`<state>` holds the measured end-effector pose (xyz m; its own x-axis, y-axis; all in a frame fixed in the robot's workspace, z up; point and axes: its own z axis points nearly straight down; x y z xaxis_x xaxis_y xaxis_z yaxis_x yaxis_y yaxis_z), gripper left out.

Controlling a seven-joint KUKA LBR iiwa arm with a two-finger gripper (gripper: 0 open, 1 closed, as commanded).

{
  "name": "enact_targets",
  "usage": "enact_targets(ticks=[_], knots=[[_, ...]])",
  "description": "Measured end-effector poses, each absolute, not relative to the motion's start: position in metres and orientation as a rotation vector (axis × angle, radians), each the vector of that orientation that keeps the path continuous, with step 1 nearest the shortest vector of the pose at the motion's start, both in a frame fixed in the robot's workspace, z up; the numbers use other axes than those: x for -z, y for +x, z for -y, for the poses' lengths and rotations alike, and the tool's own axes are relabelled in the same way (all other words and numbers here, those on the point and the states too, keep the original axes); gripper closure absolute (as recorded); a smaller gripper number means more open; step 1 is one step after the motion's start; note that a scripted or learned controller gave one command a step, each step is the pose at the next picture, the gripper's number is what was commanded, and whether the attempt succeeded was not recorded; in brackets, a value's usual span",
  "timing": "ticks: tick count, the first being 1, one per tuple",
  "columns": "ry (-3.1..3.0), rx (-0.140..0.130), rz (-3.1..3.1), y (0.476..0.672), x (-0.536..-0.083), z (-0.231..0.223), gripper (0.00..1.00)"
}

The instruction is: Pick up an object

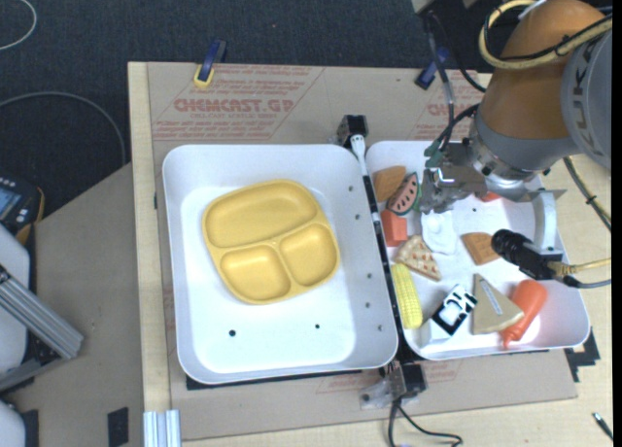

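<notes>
1. My hand (439, 192) hangs over the back part of the right bin (573, 324), reaching in from the right side of the tabletop (155, 105). I cannot tell whether it is spread or pressed together, and I see nothing gripped in it.
2. The things I could pick all lie in that right bin. Just left of my hand sits a watermelon slice (405, 192), leaning against a brown bread-like piece (388, 183).
3. Right below my hand lies a small white piece (440, 233); I cannot tell if I touch it.
4. Along the bin's left wall lie an orange-red block (395, 228) and, nearer the front, a yellow corn cob (405, 294). A pizza slice (420, 258) rests between them, a little further in.
5. A brown wedge (479, 246) lies near the middle of the bin.
6. At the front are a black-and-white cube (451, 311), a sandwich wedge (493, 307) just beside it, and a carrot (522, 311) against the wedge's right side.
7. The left bin (185, 270) holds a yellow divided plate (269, 239), well apart from my hand.
</notes>
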<state>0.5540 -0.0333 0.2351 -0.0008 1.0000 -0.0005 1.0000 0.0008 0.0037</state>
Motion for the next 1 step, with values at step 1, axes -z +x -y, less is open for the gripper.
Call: enact_targets(ticks=[1], knots=[[2.219,-0.001,-2.22,0.556,-0.2327,0.0309,1.0]])
